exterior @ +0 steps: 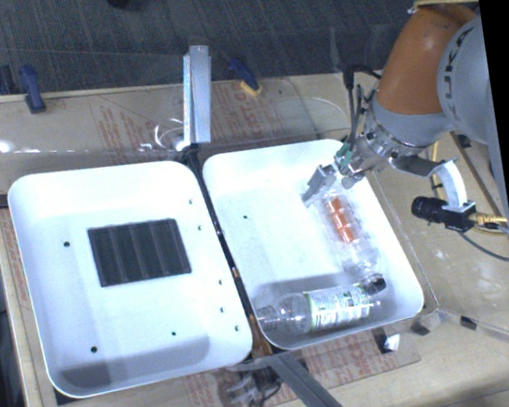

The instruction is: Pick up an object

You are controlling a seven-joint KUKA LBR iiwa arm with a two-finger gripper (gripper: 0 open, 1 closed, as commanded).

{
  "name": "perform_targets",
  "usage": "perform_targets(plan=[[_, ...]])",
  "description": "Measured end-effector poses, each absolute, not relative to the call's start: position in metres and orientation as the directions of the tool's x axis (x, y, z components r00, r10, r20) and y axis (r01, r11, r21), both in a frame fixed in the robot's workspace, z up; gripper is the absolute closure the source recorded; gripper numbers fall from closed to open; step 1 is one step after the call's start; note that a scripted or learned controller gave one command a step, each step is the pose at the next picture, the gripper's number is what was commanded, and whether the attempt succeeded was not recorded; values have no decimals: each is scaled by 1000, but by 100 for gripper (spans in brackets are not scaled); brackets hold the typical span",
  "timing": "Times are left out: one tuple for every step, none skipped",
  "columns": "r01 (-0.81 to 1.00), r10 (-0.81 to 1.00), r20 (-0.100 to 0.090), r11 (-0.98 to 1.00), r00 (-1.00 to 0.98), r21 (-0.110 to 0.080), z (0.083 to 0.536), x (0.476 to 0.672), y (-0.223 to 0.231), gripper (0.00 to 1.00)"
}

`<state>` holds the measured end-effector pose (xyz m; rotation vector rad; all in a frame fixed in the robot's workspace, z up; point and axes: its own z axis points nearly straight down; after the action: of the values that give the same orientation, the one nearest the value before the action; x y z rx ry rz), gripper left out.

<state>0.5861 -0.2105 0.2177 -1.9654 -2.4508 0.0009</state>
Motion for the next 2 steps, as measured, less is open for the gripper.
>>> perform_targets(plan=[[963, 963, -2, 269, -269, 1, 208, 601, -209, 0], [901, 901, -3, 434, -434, 2, 199, 620, -208, 0]])
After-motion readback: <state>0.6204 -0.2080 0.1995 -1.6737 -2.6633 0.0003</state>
